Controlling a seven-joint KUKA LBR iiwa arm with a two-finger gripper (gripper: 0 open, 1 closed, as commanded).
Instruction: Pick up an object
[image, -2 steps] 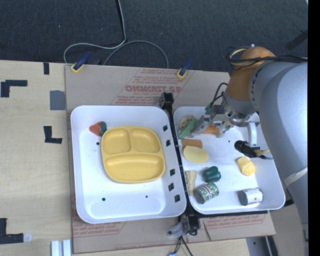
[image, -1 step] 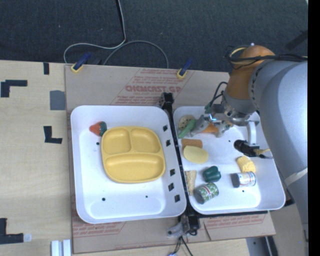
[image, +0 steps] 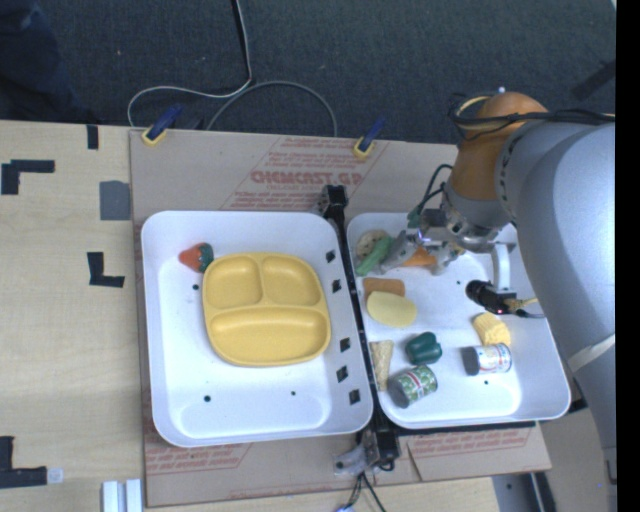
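Fronting bins, cardboard sheet (image: 300, 175) lettered "CHEMCAST GP"

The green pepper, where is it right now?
The green pepper lies in the right bin, between the yellow potato-like piece and the green can.

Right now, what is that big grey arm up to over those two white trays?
The robot arm is reaching into the right tray, which holds a jumble of small toy foods and cans. Its gripper is down at the far end of that tray, right by a green vegetable and an orange piece. I can't tell whether it has hold of anything yet. The left tray holds a yellow divided plate and a small red-and-green toy.
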